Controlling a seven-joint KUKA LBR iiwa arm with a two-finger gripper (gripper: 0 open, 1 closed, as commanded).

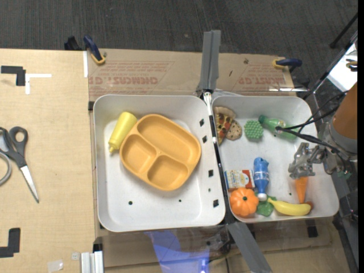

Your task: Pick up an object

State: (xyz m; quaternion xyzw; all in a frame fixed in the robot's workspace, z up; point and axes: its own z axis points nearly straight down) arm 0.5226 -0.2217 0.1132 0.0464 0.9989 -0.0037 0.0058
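While my gripper [301, 162] hangs low over the right bin [284, 102], just above the orange carrot [301, 189], I am at the approach step. How it stands, apart or together, I cannot tell. Next I should descend straight onto the carrot, avoiding the banana [291, 207] beside it.

Scissors [20, 158] on the wooden bench [45, 209]

Grey metal tool [300, 162], orange band, black cables.
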